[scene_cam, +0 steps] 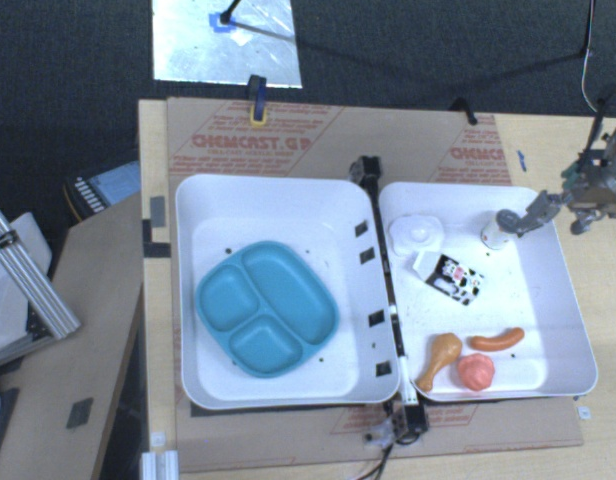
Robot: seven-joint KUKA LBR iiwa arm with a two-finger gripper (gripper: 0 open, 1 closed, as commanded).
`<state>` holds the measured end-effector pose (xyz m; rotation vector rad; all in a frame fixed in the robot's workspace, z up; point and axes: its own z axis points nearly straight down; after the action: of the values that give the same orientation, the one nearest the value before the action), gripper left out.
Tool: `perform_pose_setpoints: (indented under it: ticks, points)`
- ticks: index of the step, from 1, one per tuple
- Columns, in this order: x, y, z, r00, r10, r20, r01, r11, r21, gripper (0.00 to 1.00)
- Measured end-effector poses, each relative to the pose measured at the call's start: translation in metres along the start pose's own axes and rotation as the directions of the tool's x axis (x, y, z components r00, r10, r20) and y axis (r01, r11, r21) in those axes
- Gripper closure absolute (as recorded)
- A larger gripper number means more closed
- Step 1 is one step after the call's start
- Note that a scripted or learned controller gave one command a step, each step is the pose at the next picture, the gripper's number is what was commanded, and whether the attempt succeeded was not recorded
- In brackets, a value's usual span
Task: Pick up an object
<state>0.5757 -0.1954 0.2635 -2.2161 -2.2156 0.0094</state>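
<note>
Camera view is showing the gripper (516, 221) hanging over the right bin (566, 298), beside a small white cup (494, 234); whether it is clenched I cannot tell. Candidates are lying loose for picking: cow-patterned carton (455, 278), sausage (496, 340), drumstick (439, 358).

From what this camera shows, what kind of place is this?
Probably a robot test bench in a lab. Two white bins sit side by side, the left bin holding a blue divided plate, the right bin holding toy food such as a sausage; a robot pincer reaches in.
</note>
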Motion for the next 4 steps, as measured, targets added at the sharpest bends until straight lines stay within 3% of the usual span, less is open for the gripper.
perform_pose_setpoints:
  ticks: [1, 3, 4]
  points:
    - [0.001, 0.002, -0.007, 1.000, -0.004, 0.002, 0.004, 1.000, -0.011, 0.00]
    - [0.000, -0.001, 0.075, 1.000, -0.002, 0.002, 0.002, 1.000, -0.011, 0.00]
    - [0.000, 0.009, 0.120, 1.000, -0.003, 0.002, 0.003, 1.000, -0.011, 0.00]
